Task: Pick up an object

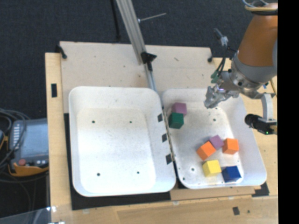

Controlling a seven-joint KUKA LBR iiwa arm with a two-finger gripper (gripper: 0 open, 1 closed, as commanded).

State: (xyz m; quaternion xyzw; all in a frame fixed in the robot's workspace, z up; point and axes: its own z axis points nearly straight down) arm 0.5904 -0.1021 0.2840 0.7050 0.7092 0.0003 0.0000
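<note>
The gripper [214,98] hangs over the far edge of the right bin [252,164], and the metal at its tip is too small and blurred to tell whether it is spread or pressed together; nothing shows beneath it, so I judge it empty. Above it the grey wrist and the orange band of the arm [259,36] lean in from the bin's far right corner, which keeps the arm clear of the cubes and leaves the bin floor open below the tool. No object is lifted yet, and any cube would serve. The nearest are a mauve cube [179,108] and a green cube [176,120], touching each other at the bin's far left corner, close against the wall shared with the left bin [117,139]; that wall probably crowds a grasp from the one side. The other five sit in a loose cluster toward the near right corner: a left orange cube [206,150], a small purple cube [216,141] and a right orange cube [230,145] in a row, with a yellow cube [211,167] and a blue cube [231,173] nearer the near edge. All look like small, solid-coloured blocks with flat faces, suited to a pinch, though the neighbours lie close together.
</note>
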